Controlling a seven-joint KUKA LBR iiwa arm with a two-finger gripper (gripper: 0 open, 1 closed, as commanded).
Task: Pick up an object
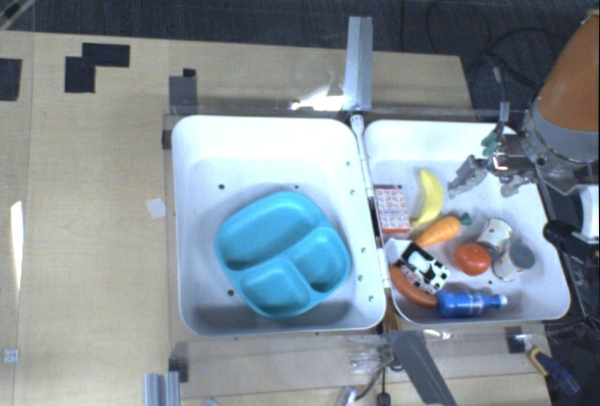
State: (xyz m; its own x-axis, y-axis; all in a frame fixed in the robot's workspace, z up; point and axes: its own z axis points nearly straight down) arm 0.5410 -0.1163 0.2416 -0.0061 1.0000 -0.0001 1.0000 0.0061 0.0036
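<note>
My gripper (487,183) hangs over the upper right part of the right bin (403,142), open, with nothing between its fingers. One finger (463,177) points down-left toward a yellow banana (429,196). Below it lie an orange carrot (438,231), a red tomato (473,258), a white cup-like item (497,233), a black-and-white toy (427,269) and a blue bottle (471,303). A small printed packet (391,210) lies against the bin's left wall.
The left bin (197,198) holds a blue divided plate (281,252). A metal post (359,57) stands behind the divider between the bins. The arm's orange band (572,85) is at the right edge. Cables run across the dark floor behind.
</note>
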